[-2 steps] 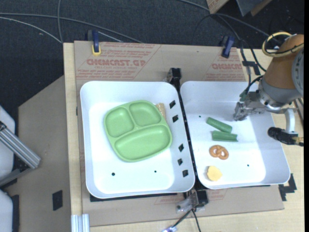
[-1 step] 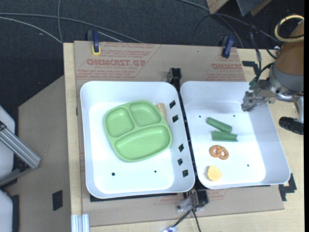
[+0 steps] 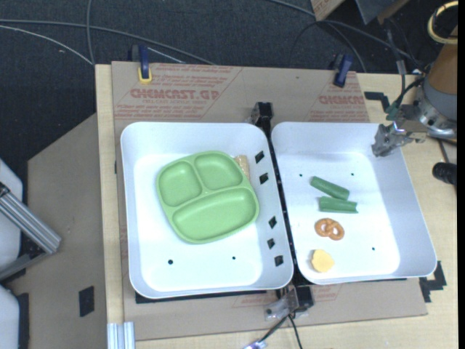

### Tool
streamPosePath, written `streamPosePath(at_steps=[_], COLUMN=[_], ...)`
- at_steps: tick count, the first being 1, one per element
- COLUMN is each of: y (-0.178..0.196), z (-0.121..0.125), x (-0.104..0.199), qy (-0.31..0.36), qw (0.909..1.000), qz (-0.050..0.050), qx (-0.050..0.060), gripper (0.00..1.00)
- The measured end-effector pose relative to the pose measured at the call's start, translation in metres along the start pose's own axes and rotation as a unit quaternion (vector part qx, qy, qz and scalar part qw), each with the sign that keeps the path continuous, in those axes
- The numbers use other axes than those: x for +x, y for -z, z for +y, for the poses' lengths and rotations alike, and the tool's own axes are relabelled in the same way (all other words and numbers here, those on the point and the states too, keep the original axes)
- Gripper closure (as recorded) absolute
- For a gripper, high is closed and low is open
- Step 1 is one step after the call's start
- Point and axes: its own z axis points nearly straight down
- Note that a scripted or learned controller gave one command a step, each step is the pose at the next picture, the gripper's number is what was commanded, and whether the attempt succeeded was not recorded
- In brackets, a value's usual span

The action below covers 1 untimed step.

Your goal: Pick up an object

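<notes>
Claw [image 3: 383, 142] hangs over the right bin's [image 3: 407, 195] far right corner; can't tell its state. I'd center squarely over one green piece [image 3: 329, 187], then drop straight.

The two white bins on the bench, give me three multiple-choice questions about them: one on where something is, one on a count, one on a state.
1. Where is the green plate?
A. left bin
B. right bin
C. on the cardboard outside the bins

2. How many green sticks lie in the right bin?
A. one
B. two
C. four

3. How does the plate sit?
A. right way up, compartments showing
B. flipped over
C. standing on edge

Answers: 1 A, it lies inside the left bin. 2 B, two sticks lie above the pretzel. 3 A, its three compartments face the camera.
</notes>
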Motion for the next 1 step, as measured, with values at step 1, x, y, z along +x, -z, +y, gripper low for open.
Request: streamPosePath(at_steps=[1], y=[0.038], z=[0.0014], x=[-0.0001], qy=[0.0], qw=[1.0], qz=[0.0], qx=[0.0], gripper=[1.0])
